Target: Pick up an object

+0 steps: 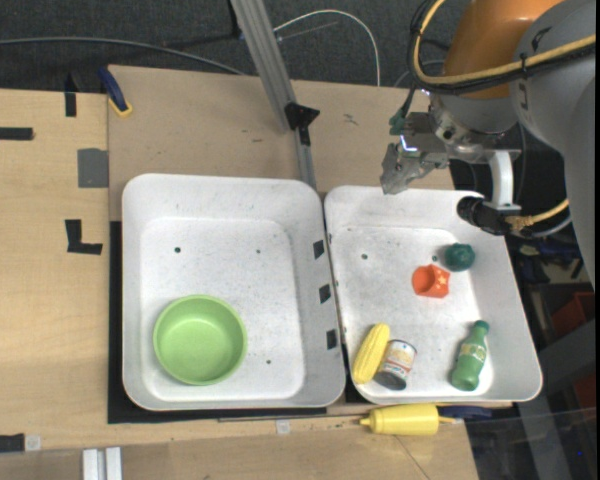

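The claw [398,176] hangs over the far rim of the right bin [500,388], near that bin's far-left corner, pointing down and a little to the left. It is seen from above at a slant, and I cannot tell how it is set; nothing shows in its grip. Behind it the grey arm [560,48] rises toward the right, with its orange band [500,13] bulging above the wrist and cables looping around it.

Below the claw, in the right bin, 5 things lie well apart from it. A small teal ball-like piece [460,257] sits near the bin's right side, and an orange toy [431,281] lies just beside it, toward the middle. Along the near edge a yellow corn cob [371,353] leans against a small tin can [396,363], the 2 touching. A green bottle [470,357] lies near the bin's near-right corner.

Just outside that bin's near rim, a yellow mustard bottle [404,420] lies on its side on the surface [40,298].

The left bin [220,198] holds a green bowl [199,339] in its near-left corner, upright.

A grey metal pole [265,48] slants down to the gap between the 2 bins at their far edge.
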You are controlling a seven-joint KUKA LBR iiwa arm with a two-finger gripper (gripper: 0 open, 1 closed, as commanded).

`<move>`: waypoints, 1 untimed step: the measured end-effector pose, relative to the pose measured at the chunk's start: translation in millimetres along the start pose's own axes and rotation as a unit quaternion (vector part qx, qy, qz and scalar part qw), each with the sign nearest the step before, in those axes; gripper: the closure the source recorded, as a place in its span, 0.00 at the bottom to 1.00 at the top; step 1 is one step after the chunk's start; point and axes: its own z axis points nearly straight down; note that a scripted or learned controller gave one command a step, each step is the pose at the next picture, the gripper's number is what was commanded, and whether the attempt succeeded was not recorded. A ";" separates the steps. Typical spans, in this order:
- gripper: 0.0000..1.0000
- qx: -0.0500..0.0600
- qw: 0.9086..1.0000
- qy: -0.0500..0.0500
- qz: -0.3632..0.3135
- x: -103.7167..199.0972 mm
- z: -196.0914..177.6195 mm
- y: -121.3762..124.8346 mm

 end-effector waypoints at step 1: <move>1.00 0.001 1.000 0.000 0.000 61.1 17.6 7.1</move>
